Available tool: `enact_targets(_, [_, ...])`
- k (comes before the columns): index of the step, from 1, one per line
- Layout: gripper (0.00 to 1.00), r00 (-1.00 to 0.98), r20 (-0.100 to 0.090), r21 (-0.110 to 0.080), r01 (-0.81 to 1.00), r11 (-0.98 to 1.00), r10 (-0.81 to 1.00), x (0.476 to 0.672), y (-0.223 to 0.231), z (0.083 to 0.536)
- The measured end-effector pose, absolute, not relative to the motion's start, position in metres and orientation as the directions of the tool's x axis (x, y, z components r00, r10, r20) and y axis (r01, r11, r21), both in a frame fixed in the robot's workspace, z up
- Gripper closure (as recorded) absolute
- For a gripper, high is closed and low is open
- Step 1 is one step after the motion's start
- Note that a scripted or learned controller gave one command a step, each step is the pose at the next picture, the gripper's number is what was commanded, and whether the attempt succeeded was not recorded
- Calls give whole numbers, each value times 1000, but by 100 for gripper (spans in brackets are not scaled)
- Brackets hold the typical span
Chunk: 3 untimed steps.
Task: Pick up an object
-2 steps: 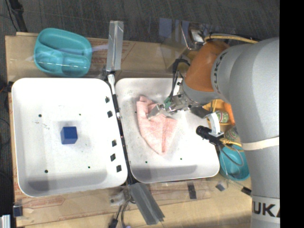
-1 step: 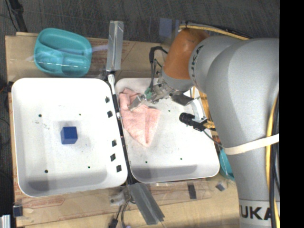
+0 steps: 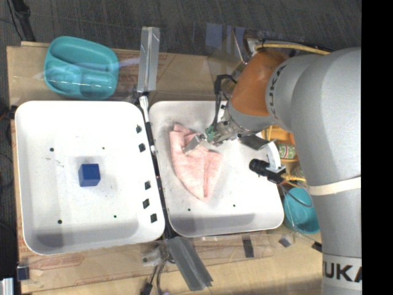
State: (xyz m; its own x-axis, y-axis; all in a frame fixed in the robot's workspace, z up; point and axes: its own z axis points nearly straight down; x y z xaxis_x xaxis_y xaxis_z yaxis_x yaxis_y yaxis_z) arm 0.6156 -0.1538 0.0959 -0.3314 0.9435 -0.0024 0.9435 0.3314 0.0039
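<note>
You've got two shallow white bins side by side on the bench. Left bin (image 3: 37, 121) holds one small blue cube (image 3: 89, 174), sitting a bit left of the bin's centre, well apart from every wall. A few dark specks dot the floor around it.

Right bin (image 3: 264, 217) holds a crumpled pink cloth (image 3: 195, 165). It lies in the left half of that bin, running from near the back wall down toward the middle, tapering to a point at its front end. Front strip of the bin floor is bare white.

Your gripper (image 3: 212, 136) hangs over the right bin's back half, right at the cloth's upper right edge, touching or just above it; can't tell which. Fingers are too small and cluttered to read, so you can't tell if they're open or closed, and no fabric visibly sits between them. The grey arm (image 3: 319, 121) with its orange band (image 3: 253, 88) covers the bin's back right corner and right wall.

Off the bins: a teal plastic container (image 3: 81, 66) sits at the bench's back left corner, just behind the left bin. Another teal object (image 3: 302, 209) pokes out at the right bin's right front edge, partly hidden by the arm.
</note>
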Motion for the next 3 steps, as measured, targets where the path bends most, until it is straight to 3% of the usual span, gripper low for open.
enact_targets(1, [0,-374,-3,6,927,374,927,577,-175,97])
enact_targets(2, [0,-424,-2,4,906,424,906,580,-146,96])
enact_targets(3, [0,-153,-1,4,988,153,988,645,-125,95])
